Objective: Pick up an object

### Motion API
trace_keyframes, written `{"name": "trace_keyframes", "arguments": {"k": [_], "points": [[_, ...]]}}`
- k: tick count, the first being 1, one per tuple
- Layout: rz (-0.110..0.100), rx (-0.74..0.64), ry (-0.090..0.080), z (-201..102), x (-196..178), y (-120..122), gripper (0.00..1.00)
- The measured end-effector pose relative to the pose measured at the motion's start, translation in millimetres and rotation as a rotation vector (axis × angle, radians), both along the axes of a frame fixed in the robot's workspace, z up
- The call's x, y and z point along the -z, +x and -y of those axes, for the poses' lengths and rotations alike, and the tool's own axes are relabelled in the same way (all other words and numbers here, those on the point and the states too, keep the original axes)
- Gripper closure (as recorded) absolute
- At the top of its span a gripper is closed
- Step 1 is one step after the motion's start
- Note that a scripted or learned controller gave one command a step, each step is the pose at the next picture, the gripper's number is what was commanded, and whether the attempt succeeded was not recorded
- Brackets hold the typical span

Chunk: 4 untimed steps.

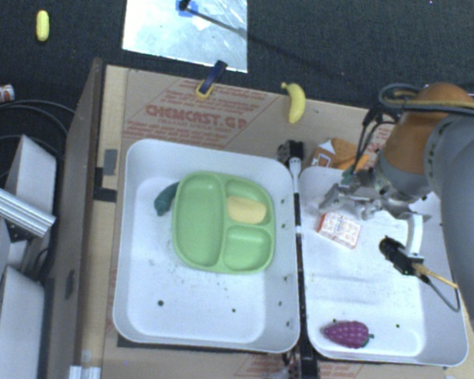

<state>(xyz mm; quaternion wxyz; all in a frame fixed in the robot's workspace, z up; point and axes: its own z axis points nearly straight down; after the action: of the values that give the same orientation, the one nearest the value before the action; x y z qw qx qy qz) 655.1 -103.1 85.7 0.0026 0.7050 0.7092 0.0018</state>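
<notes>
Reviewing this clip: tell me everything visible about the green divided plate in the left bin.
The green plate is a pale green, rounded-square tray that looks like matte plastic, with three compartments: a tall one on the left and two smaller ones stacked on the right. It lies flat, upright, roughly centred in the left bin. A yellow item sits in its upper right compartment; the other two hold nothing visible. A dark teal object lies against its upper left edge. The pincer is over the right bin, away from the plate.

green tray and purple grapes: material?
Green tray: looks like moulded plastic, matte with soft sheen, rounded compartment walls. Purple grapes: likely plastic or rubber toy fruit, bumpy cluster surface with uniform colour; hard or soft cannot be told.
</notes>
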Motion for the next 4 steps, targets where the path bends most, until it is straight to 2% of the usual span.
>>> {"name": "trace_keyframes", "arguments": {"k": [2, 3, 4], "points": [[-0.004, 0.000, 0.000, -10, 1, -2, 0.00], [-0.001, -0.002, -0.001, -9, -10, 0, 1.00], [-0.002, -0.003, -0.001, -9, -10, -1, 0.00]]}}
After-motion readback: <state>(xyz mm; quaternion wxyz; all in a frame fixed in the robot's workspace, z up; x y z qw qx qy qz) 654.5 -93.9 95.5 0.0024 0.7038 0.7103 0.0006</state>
